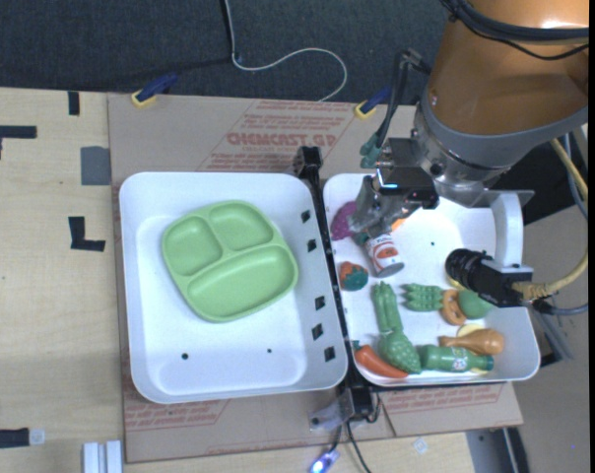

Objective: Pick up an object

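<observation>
Toy food crowds the right bin (pixel 514 227) as the arm's pincer (pixel 374 227) hangs low over that bin's upper left corner, close to the divider between the two bins. Just below the pincer lies a small white can with a red label (pixel 384 254), tilted and apparently touching the fingertips; whether it is actually clamped, or how wide the pincer stands, cannot be told from this angle. A purple piece (pixel 343 219) sits just to the pincer's left against the bin wall, and a small round red and teal toy (pixel 353 276) lies a little further below. Well below the pincer are a green corn cob (pixel 385 306), a carrot (pixel 374 362) and a green bottle (pixel 453 360). Far to its left, in the other bin, a green divided plate (pixel 231 259) rests alone. Judging by the crowding, a clean grasp likely calls for centring the can between the fingers, closing squarely across its body, and lifting straight up so the purple piece and the wall are not snagged.
</observation>
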Controlling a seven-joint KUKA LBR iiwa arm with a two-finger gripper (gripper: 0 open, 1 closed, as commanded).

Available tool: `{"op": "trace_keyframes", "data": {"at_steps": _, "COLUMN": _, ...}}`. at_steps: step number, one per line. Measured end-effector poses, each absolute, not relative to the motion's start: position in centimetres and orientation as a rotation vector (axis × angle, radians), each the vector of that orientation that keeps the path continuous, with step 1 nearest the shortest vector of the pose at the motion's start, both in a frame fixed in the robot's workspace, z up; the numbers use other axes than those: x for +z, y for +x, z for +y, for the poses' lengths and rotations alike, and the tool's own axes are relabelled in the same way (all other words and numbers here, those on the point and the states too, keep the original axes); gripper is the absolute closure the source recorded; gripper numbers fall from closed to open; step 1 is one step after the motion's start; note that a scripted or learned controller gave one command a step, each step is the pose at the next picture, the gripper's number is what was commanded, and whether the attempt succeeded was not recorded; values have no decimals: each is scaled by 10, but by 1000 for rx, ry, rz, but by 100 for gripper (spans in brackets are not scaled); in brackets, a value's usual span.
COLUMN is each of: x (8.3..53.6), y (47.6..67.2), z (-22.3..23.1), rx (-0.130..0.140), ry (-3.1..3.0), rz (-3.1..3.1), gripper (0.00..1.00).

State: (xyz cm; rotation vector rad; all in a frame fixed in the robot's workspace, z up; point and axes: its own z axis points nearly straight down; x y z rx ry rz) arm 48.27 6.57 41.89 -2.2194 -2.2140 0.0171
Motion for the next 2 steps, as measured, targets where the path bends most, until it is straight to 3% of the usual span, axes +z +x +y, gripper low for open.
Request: {"op": "trace_keyframes", "data": {"at_steps": 2, "x": 444, "y": 484, "z": 69, "rx": 6, "ry": -2214, "rz": -2226, "gripper": 100}}
